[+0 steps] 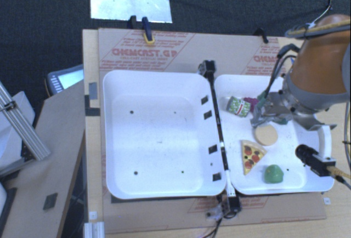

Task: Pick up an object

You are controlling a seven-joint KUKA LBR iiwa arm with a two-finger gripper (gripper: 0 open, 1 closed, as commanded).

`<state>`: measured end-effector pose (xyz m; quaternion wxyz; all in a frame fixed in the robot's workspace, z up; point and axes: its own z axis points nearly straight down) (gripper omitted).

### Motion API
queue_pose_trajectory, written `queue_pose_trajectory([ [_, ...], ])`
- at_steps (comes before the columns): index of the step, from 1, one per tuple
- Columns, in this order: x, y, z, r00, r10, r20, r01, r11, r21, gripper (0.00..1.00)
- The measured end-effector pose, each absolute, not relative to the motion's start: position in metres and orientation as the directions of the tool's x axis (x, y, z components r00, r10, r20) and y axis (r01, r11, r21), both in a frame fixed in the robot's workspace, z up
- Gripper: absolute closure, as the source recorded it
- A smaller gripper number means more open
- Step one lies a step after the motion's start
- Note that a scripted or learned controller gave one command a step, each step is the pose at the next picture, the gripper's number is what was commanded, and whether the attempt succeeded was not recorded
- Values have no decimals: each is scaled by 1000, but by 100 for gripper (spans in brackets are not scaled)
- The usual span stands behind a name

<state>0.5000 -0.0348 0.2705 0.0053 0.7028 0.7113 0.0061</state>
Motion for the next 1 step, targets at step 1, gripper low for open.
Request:
queue_pose_trajectory([
  [1,501,37,420,-13,1000,3,1000,13,18,100],
])
